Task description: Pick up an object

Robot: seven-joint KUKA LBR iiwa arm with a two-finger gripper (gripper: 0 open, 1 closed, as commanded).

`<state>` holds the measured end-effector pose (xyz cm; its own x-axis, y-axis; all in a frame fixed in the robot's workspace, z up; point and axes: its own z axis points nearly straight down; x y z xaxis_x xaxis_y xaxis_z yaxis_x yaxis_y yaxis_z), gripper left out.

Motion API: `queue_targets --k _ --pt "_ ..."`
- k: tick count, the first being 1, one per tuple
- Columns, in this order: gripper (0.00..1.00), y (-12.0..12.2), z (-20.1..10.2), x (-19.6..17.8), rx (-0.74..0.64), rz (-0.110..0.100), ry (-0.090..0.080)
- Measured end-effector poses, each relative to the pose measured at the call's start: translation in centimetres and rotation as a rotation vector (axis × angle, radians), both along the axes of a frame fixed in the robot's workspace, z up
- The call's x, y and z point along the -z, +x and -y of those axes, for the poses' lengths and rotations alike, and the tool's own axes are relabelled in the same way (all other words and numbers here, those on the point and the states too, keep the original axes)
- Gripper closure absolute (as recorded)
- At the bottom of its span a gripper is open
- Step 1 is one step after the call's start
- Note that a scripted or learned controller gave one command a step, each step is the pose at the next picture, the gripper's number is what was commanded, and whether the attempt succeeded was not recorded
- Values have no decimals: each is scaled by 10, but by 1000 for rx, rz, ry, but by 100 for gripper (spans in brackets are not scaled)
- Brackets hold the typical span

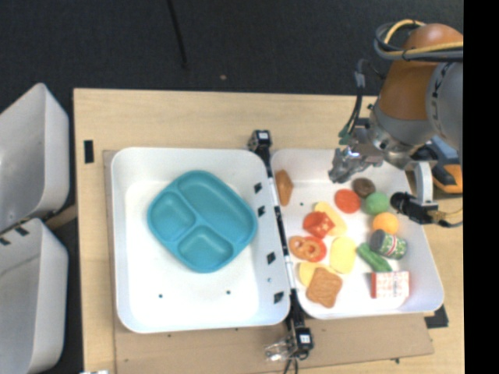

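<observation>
- the things to pick lie in the right bin (284, 160), a heap of toy food filling its middle and near side
- closest to the hand (344, 166) are a red tomato (348, 201) and a brown round piece (363, 186), lying just beside each other
- right of those sit a green ball (377, 203) and under it an orange (384, 223), then a small dark can with a green label (387, 245) tipped on its side
- a green pepper-like stick (373, 256) lies just beside the can, and a white and red carton (389, 284) rests at the bin's near right corner
- in the middle are a red pepper piece (318, 224), a tomato slice (307, 248), a yellow lump (342, 254) and a toast slice (323, 287)
- a brown bread wedge (284, 187) stands apart against the wall between the bins
- the hand hangs over the far part of the right bin, above bare white floor, with nothing seen between its fingers; whether they are spread or closed i cannot tell
- the arm (409, 84), grey with its orange band, comes in from the right
- the left bin (125, 287) holds a blue divided tray (202, 220), lying flat and turned at an angle
- both bins rest on the wooden counter (156, 115)
</observation>
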<state>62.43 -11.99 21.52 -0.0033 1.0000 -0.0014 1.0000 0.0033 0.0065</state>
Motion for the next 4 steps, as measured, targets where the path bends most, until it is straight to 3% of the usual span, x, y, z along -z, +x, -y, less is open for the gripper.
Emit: queue_targets --k 1,3,4 --pt "100 1 1 -27 -1 -4 1" --pt "100 -65 -58 -16 0 -9 1" --pt "100 -67 -65 -35 -1 -4 1"
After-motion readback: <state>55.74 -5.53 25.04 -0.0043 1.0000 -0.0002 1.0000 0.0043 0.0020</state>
